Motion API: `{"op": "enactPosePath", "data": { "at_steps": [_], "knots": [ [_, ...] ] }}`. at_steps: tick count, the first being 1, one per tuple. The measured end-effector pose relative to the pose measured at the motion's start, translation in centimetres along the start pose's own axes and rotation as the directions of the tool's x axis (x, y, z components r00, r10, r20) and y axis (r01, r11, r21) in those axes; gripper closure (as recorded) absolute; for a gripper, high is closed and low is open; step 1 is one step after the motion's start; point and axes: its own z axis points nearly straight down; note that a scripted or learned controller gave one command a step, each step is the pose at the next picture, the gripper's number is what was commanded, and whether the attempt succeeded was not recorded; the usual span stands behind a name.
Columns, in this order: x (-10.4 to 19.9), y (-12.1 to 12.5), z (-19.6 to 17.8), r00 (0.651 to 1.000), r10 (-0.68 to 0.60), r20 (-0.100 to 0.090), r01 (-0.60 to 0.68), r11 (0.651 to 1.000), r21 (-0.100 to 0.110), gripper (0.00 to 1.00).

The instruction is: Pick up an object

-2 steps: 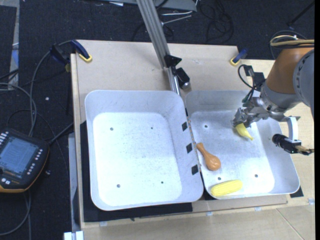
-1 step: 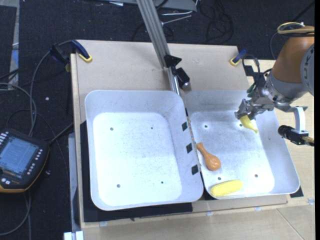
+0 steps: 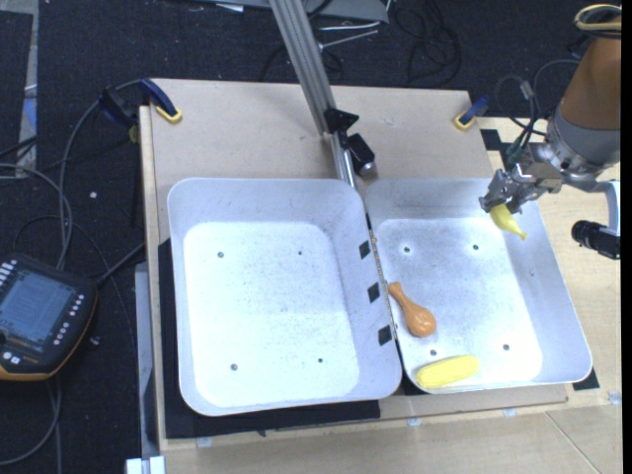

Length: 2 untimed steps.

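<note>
My gripper point(image 3: 503, 203) hangs over the far right corner of the right bin point(image 3: 553, 304), just below the arm's orange band. A small yellow banana-shaped object point(image 3: 513, 224) sticks out from between its fingers, pointing down and to the right, so the gripper is shut on it. The banana looks raised above the bin floor. An orange pear-shaped toy point(image 3: 416, 316) lies near the right bin's left wall. A yellow oblong piece point(image 3: 447, 370) rests at that bin's front edge.
The left bin point(image 3: 188, 265) sits beside the right one. A slanted metal post point(image 3: 308, 62) ends in a black fitting point(image 3: 355, 151) at the bins' far joint. Clamps point(image 3: 163, 107) point(image 3: 469, 117) mark the board's far corners. A pendant point(image 3: 35, 314) lies on the floor at left.
</note>
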Motion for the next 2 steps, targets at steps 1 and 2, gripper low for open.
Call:
{"op": "enactPosePath", "data": {
  "at_steps": [1, 2],
  "knots": [
    [0.0, 0.0, -0.9, 1.000, 0.000, -0.001, 0.000, 1.000, 0.005, 1.00],
    [5.4, -0.2, -0.1, 1.000, -0.003, -0.003, 0.003, 1.000, 0.006, 1.00]
  ]
}}
